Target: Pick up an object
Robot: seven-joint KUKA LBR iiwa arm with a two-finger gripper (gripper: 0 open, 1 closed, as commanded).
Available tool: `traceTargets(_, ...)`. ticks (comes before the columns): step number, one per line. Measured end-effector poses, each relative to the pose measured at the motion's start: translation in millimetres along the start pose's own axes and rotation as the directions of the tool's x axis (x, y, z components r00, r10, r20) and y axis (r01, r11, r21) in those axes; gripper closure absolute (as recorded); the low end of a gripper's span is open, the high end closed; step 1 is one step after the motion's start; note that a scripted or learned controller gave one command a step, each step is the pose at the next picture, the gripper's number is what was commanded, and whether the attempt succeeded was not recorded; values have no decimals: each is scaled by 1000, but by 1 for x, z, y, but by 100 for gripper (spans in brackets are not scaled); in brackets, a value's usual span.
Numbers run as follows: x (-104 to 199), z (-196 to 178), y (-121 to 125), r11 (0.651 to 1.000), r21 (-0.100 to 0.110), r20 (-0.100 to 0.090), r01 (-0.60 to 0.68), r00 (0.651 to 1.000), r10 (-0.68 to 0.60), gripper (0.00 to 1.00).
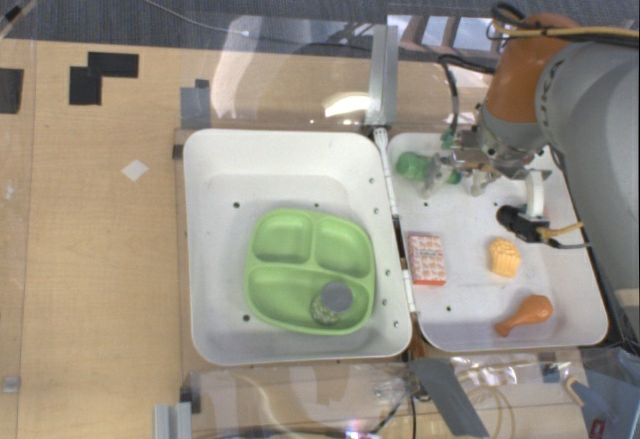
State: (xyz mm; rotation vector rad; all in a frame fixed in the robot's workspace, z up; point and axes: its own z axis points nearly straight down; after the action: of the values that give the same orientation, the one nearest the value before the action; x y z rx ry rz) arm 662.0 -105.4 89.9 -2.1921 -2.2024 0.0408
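In the right bin (pixel 470 327), my gripper (pixel 452 173) hangs over the far left corner, open, with its fingers spread and pointing down. A green rounded object (pixel 409 165) lies just left of it, close to the left finger. A small green bit shows between the fingers; I cannot tell whether it is touched. Further objects in this bin are a red-and-white patterned packet (pixel 427 259), a yellow lumpy piece (pixel 505 258) and an orange drumstick-shaped toy (pixel 524 315).
The left bin (pixel 215 227) holds a green divided plate (pixel 300 272) with a grey round object (pixel 333 301) in its front right compartment. A metal divider (pixel 383 77) stands between the bins at the back. The arm's bulk covers the right bin's far right.
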Motion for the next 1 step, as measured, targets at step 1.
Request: traceTargets(1,2,0,0,1000,-1,5,-4,1000,4,0)
